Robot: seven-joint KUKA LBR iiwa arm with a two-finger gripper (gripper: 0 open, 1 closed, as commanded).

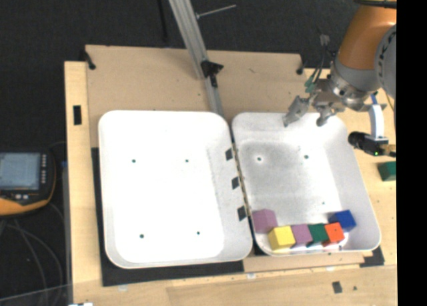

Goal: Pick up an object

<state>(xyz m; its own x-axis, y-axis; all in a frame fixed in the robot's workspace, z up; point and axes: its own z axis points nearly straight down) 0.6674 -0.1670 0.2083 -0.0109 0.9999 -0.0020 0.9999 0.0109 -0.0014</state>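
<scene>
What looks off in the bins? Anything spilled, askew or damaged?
Nothing spilled or damaged. The blocks are all bunched along the near edge of the right bin, some touching, a few turned at angles. The left bin sits square beside it. The gripper, fingers spread, hangs over the right bin's far edge, away from the blocks.

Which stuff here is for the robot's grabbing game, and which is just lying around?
For the job:
gripper, open, above the right bin's far edge
right bin
blocks in its near corner: purple, yellow, blue, orange

Just lying about:
left bin
metal pole
screen gadget beside the bench
</scene>
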